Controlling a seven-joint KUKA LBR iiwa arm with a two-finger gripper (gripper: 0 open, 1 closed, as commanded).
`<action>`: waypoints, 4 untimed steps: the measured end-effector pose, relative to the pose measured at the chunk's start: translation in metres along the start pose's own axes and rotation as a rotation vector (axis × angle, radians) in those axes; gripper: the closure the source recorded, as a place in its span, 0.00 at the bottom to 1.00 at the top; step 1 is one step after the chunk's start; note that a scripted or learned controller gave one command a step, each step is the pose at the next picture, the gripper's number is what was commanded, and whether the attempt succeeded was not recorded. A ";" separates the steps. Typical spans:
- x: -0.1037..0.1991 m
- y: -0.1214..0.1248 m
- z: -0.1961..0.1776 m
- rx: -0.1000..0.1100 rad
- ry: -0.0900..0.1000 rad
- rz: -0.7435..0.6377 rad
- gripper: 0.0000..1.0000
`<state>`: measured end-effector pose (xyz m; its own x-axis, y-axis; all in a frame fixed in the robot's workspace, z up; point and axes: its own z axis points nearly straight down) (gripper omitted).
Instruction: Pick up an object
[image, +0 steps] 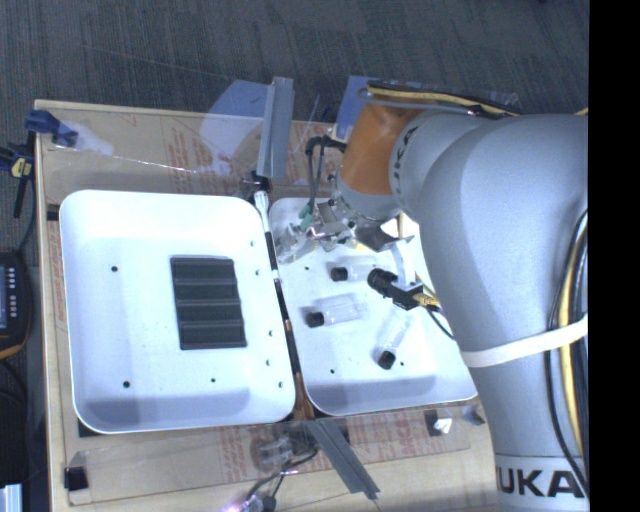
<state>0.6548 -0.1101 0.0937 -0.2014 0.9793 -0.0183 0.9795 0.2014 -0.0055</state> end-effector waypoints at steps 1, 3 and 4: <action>-0.056 -0.009 0.002 -0.005 0.018 0.034 0.00; -0.042 -0.006 0.002 -0.004 0.019 -0.039 0.00; -0.071 -0.060 0.003 -0.004 0.019 -0.071 0.00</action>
<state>0.6099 -0.1915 0.0921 -0.2702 0.9628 0.0005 0.9628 0.2702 -0.0019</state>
